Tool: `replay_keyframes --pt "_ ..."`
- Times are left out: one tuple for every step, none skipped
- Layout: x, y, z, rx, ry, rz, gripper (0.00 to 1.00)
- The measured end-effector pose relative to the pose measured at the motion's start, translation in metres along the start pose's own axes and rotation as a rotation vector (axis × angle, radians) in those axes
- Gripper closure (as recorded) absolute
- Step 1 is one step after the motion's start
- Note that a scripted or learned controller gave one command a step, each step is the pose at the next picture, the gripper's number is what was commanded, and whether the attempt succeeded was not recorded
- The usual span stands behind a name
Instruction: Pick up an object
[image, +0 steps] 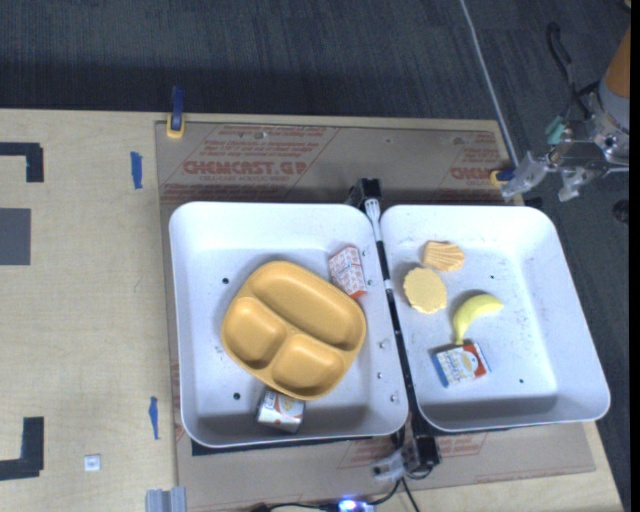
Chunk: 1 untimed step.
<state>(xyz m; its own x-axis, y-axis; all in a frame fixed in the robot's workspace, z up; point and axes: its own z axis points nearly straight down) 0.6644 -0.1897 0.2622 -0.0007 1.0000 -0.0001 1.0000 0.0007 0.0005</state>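
1. Gripper hangs at the far right, beyond the far rim of the right bin and outside it; whether its jaws are wide or narrow cannot be told at this size
2. Right bin holds a ridged yellow chip near its far left, a round yellow disc just near of the chip, a banana at the middle, and a small carton with blue and red print near of the banana
3. Left bin holds a yellow three-section plate, lying tilted across the middle
4. Small red-and-white packet lies just beyond the plate's far right edge
5. Crumpled wrapper lies at the plate's near edge
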Motion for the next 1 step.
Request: replay_keyframes --pt "0.0390 0.0020 0.1375 0.001 0.001 -0.001 0.00"
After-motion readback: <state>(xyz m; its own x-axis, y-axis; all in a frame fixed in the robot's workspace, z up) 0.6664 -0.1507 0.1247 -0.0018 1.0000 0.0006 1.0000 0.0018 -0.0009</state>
